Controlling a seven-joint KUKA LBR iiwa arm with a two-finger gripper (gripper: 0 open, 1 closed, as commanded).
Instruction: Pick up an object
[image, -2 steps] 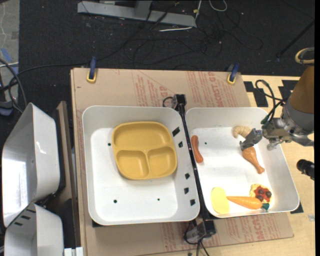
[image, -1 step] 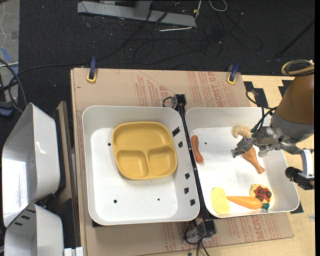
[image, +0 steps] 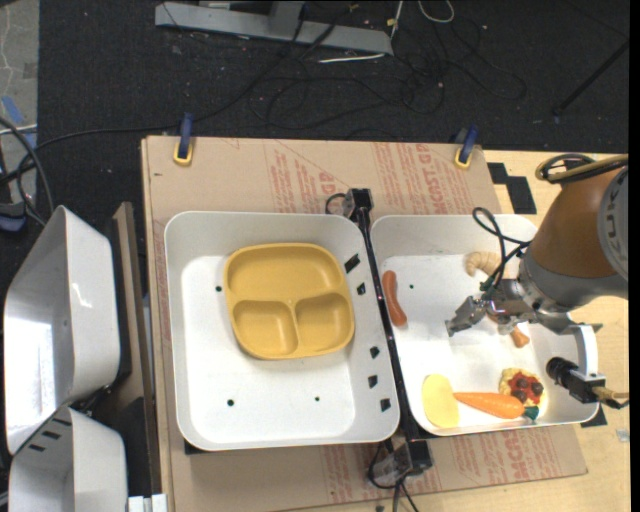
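- The gripper (image: 478, 314) hangs low over the middle of the right bin (image: 425, 240), reaching in from the right; one dark finger shows at its left end, but whether the jaws stand wide or narrow cannot be told from this angle, and nothing is seen held in it.
- No item sits directly under the tip. Nearest are a small orange piece (image: 519, 339) just beside the wrist and a pale, knobbly item (image: 481, 263) near the bin's far wall, partly behind the arm's cable.
- Further left, a red sausage (image: 396, 299) lies alone, close to the divider between the bins, long axis running roughly front to back.
- Along the near wall lie a carrot (image: 490, 404), a pale yellow round piece (image: 438, 399) touching its thick end, and a small multicoloured toy (image: 522, 385) just by its tip.
- The left bin (image: 190, 350) holds a yellow divided plate (image: 290, 300), well apart from the gripper.
- My judgement: the sausage is the cleanest target, since it has bare floor all round. A good try would centre over its middle, turn the fingers across its narrow width, and descend fully before closing. The carrot cluster risks catching two things at once.
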